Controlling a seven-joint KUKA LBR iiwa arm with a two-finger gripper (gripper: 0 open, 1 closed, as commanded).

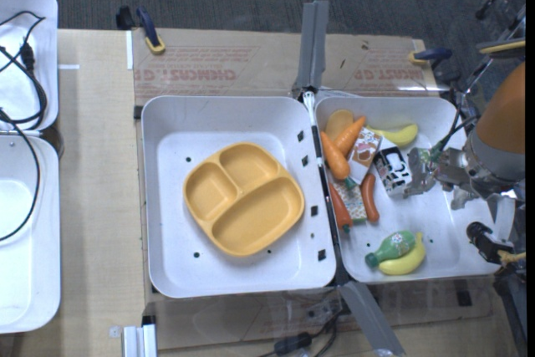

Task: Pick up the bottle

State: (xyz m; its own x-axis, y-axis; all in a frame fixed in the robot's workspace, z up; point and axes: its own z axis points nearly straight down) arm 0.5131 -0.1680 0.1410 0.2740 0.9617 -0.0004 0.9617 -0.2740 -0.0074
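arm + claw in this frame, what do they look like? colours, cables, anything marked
The arm enters at the right: a broad orange band above a grey wrist section. Below it sits a metallic silver-grey claw assembly of angular parts over the right bin. Thin dark cables run beside the wrist. No markings are legible.

Green bottle (395, 244) lies in the right bin (447, 257), touching a banana (402, 262); claw (415, 176) near a carton (393, 169)
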